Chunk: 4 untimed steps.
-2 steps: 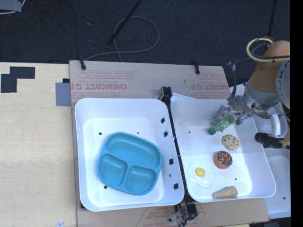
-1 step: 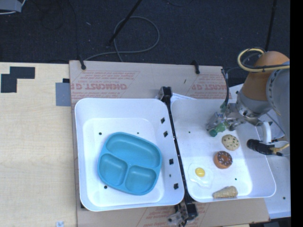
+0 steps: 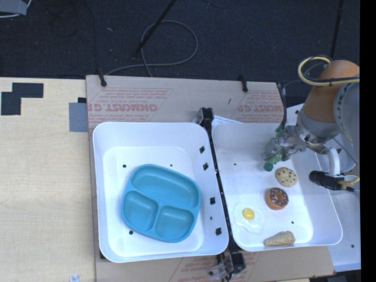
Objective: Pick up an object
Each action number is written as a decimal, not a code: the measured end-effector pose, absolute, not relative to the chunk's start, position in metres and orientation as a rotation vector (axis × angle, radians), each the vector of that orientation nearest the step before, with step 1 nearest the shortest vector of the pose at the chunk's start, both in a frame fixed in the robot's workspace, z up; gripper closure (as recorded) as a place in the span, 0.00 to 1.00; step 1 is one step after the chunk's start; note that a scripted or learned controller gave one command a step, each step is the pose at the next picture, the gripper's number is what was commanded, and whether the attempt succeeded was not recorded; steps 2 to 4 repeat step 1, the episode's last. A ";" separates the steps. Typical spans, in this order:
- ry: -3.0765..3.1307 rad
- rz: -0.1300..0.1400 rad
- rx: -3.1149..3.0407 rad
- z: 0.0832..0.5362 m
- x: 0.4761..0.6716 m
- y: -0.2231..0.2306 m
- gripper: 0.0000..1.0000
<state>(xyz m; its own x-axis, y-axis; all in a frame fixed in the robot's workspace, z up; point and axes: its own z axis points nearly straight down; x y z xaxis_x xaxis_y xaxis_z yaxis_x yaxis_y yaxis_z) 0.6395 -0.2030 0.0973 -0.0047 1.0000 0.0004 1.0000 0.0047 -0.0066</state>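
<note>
Gripper (image 3: 276, 155) hanging over right bin (image 3: 326, 231), fingers' state unclear, cookie (image 3: 286, 176), donut (image 3: 276, 198) lying near

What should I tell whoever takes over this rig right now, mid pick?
Gripper: low over the right bin, near its back, by a small green item; grip state unclear.
Right bin: cookie, donut, fried egg and a tan pastry-like piece, all lying loose.
Left bin: a blue divided plate.
Done: nothing visibly picked.
Left: grasp one object and lift it.
</note>
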 end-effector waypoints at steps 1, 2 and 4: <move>-2.225 -0.002 -2.220 0.140 0.643 -0.201 1.00; -2.225 -0.002 -2.220 0.140 0.643 -0.201 1.00; -2.225 -0.002 -2.220 0.140 0.643 -0.201 1.00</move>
